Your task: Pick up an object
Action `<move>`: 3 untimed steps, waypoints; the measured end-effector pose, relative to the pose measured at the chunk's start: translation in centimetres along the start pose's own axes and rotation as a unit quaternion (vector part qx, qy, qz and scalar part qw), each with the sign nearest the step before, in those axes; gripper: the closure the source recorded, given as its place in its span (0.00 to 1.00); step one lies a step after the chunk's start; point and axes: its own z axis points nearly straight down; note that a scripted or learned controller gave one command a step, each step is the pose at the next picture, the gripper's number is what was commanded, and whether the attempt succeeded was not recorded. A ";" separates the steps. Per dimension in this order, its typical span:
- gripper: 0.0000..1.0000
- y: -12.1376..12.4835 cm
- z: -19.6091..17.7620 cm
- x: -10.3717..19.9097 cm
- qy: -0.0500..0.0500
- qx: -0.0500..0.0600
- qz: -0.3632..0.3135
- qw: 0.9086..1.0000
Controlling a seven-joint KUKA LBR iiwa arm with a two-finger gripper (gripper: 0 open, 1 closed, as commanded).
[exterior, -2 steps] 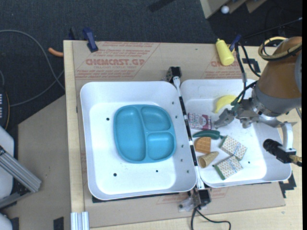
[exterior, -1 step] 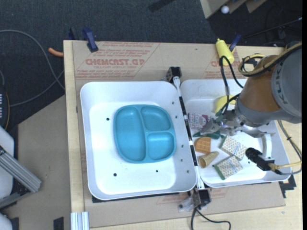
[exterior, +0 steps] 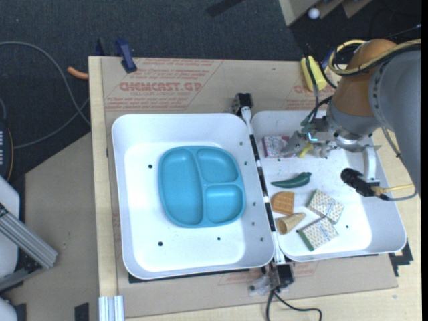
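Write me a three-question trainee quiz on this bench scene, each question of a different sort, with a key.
1. True or false: the blue divided plate lies in the left bin.
2. Multiple choice: the green pepper-shaped item lies (a) on the blue plate, (b) in the right bin, (c) on the cardboard outside both bins.
3. Fill in: the gripper is over the ____ part of the right bin, near a small pink-printed packet.

Key: 1 true; 2 b; 3 upper-left (far-left corner in the camera view).
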 end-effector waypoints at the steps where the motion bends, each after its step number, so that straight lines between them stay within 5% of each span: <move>1: 0.00 3.6 0.2 0.2 0.003 0.016 0.003 1.000; 2: 1.00 3.5 -0.8 -0.2 -0.002 0.017 0.004 1.000; 3: 0.00 3.6 -0.9 -0.2 -0.001 0.015 0.003 1.000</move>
